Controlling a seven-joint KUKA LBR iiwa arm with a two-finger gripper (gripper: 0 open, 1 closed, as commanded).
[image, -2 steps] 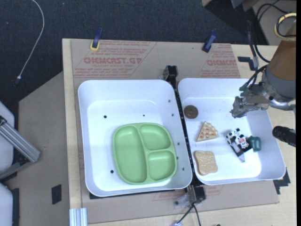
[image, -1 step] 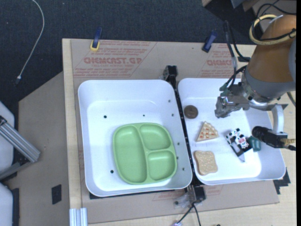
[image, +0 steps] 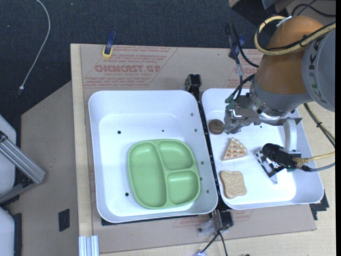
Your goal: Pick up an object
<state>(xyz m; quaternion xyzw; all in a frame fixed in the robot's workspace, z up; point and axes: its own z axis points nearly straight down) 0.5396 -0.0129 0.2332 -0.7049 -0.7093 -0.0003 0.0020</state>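
We see the tool (image: 233,122) low in the right bin (image: 303,188), beside a brown cookie (image: 215,126), but cannot tell its state.

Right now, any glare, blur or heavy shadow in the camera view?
Camera view: even, soft light; the white bins look bright but keep their edges; green tray and toast sharp; the arm throws slight shade by the pincer; no motion blur.

Divided plate (image: 162,174) in left bin (image: 106,111), pizza slice (image: 234,149), toast (image: 233,184), cookie (image: 215,126) in right bin (image: 303,191)
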